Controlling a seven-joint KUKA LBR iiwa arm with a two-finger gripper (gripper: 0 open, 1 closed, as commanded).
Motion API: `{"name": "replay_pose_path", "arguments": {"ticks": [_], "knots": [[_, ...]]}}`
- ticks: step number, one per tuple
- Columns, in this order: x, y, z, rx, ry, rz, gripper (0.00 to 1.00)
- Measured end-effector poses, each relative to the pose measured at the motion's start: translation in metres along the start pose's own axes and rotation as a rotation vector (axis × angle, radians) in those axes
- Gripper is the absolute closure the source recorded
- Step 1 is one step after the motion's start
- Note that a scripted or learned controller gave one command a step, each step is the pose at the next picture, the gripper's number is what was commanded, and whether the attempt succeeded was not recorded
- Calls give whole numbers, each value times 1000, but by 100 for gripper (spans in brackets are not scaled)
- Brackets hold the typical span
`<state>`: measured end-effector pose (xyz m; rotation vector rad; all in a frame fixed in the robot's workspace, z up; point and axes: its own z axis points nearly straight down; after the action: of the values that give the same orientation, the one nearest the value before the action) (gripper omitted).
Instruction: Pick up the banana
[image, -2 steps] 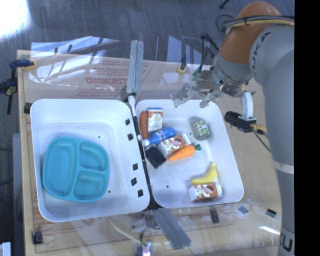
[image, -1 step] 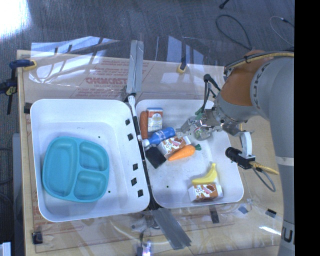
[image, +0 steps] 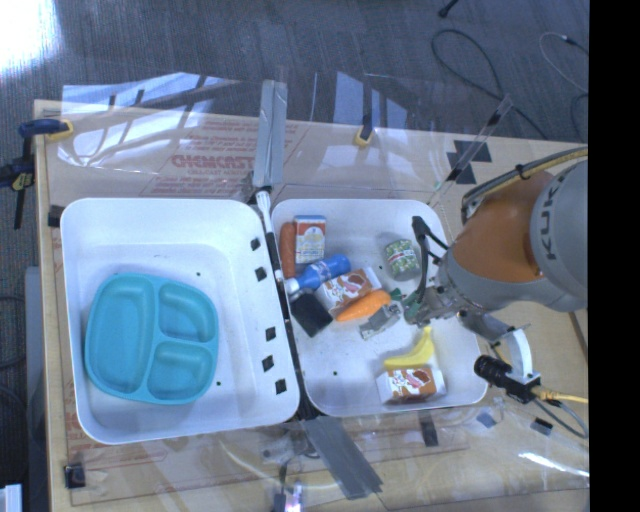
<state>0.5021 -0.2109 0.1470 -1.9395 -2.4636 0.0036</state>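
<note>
Just banana (image: 417, 350) below fingers (image: 424, 313).

Grey arm (image: 560, 230) reaching in from the right, orange band (image: 495, 245) just above the wrist. Wrist bent downward, toward the left. Gripper (image: 420, 312) low, pointing down and left. Dark cable looping beside the wrist, on its left side.
</note>
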Motion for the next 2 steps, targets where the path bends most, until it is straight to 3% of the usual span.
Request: {"name": "replay_pose_path", "arguments": {"ticks": [1,2], "knots": [[6,-24,-67,-2,-2,-105,0],[1,-6,-44,-1,-2,-103,0]]}}
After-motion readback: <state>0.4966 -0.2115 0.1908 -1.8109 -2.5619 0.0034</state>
